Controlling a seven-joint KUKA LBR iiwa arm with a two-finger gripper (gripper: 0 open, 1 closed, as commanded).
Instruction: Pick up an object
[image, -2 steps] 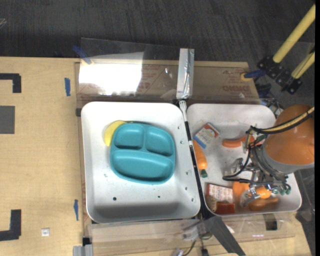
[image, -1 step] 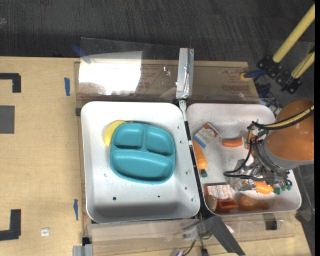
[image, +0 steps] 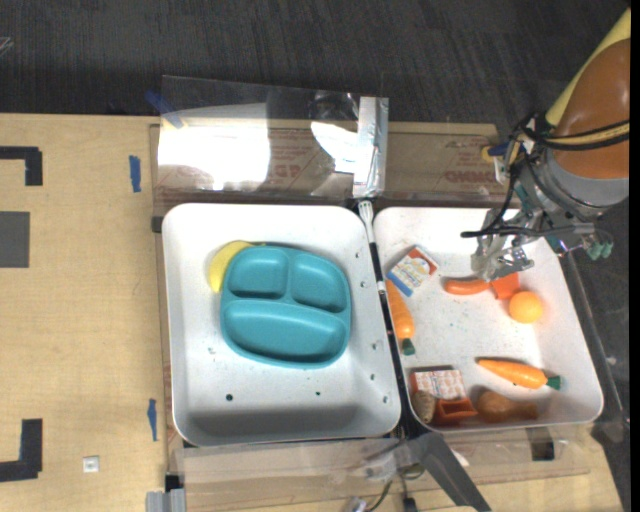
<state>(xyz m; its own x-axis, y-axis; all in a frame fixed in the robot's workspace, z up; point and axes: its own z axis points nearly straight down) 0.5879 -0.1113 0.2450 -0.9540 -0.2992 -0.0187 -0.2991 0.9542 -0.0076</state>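
- Lower right of the frame: a carrot with a green tip lies in the right bin, beside a brown potato and a small printed box against the bin's near wall.
- Centre left: a teal divided plate sits in the left bin, overlapping a yellow item.
- Centre: a second carrot lies along the right bin's left wall, a small carton just above it.
- Right: an orange ball sits near a red-orange piece.
- Upper right: the gripper hangs over that piece; whether the jaws are open or closed cannot be told.
- Top: clear plastic lies on the table.
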